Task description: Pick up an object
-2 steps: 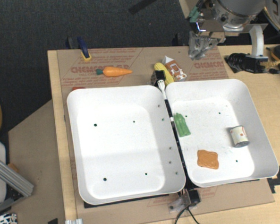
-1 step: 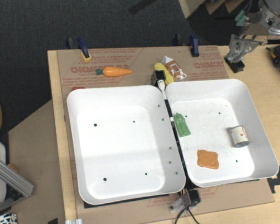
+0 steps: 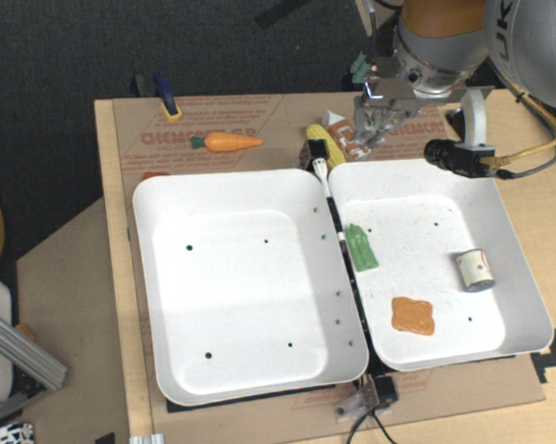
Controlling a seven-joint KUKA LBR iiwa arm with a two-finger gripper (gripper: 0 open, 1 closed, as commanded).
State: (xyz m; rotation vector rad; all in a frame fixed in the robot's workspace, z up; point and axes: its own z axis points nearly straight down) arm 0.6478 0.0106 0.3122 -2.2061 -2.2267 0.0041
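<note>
My gripper hangs over the cardboard just behind the back rim of the right bin, beside a small brown and white packet. Nothing visibly hangs from it. Inside the right bin lie a green strip near the left wall, an orange-brown flat piece toward the front, and a small silver can on its side at the right. The left bin stands beside it.
Behind the bins on the cardboard lie a carrot, a blue and yellow tool, and a yellow object with a black piece at the bins' shared corner. The bins touch along the middle.
</note>
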